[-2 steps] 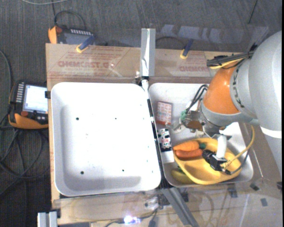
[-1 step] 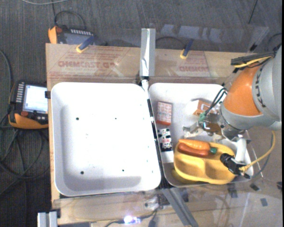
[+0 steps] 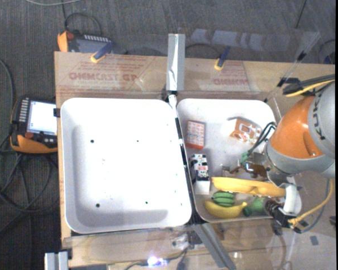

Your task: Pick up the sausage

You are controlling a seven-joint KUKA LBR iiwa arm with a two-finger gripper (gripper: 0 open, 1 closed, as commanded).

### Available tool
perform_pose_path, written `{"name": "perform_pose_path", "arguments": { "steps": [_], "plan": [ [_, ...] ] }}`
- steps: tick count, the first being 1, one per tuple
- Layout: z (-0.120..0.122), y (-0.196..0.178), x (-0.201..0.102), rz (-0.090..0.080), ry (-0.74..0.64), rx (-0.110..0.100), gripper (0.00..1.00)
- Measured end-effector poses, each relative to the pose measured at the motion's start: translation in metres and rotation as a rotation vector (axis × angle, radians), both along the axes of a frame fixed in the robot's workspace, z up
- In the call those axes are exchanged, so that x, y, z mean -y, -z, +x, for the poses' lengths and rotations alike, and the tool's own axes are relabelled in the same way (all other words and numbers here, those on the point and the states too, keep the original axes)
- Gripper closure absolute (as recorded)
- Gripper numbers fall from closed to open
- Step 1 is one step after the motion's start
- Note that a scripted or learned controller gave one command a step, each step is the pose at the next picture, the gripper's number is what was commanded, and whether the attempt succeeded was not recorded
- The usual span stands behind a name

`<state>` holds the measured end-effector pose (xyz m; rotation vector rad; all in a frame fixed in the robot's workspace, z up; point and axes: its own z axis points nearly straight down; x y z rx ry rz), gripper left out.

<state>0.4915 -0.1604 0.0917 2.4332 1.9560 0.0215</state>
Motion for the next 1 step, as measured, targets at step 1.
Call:
{"name": "perform_pose_path", "arguments": {
  "steps": [1],
  "plan": [
    [0.0333,0.0026,-0.015,0.001,0.19,-0.015,0.0]
  ]
}}
